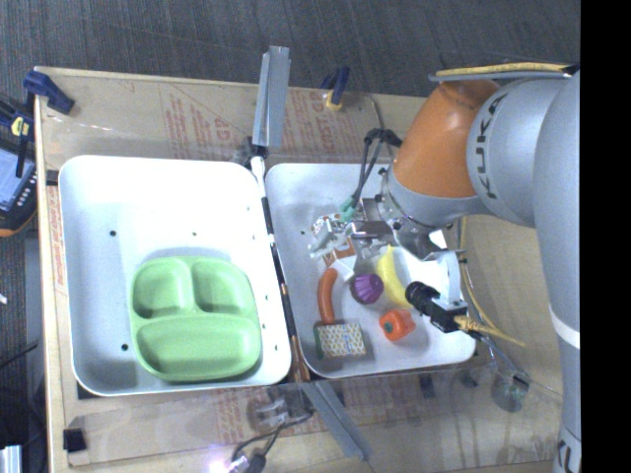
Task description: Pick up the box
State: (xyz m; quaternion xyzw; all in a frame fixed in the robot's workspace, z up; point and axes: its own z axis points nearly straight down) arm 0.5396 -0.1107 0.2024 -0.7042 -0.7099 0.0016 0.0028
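Observation:
The box (340, 339), small, flat and speckled tan-green, lies near the front edge of the right bin (296, 200). My gripper (332, 235) hangs over the middle of that bin, well behind the box and apart from it. Nothing shows between the gripper and the box except an orange sausage-shaped toy (327, 295).
Beside the gripper in the right bin lie a purple toy (367, 287), a yellow banana-like toy (392, 272) and a small orange toy (396, 325). The left bin (99, 195) holds a green divided tray (195, 316). The arm (463, 156) covers the right bin's far right corner.

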